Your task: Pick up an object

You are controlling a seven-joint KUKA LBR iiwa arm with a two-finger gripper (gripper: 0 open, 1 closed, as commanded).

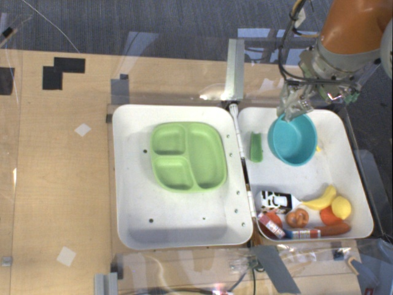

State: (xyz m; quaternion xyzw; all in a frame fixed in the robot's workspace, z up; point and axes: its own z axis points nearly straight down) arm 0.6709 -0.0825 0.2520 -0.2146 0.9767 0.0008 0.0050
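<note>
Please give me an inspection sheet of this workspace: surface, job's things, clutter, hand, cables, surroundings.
Surface: light wooden bench bearing two shallow white bins, left bin and right bin.
Job's things: teal plastic bowl, tilted, in right bin; the hand's fingers sit at its upper rim.
Clutter: green divided plastic plate in left bin; small green block, yellow banana, orange, red and yellow toy foods at right bin's near end.
Hand: grey two-finger hand at bowl rim.
Cables: black cables along arm.
Surroundings: dark grey carpet; black tape marks on bench.
</note>
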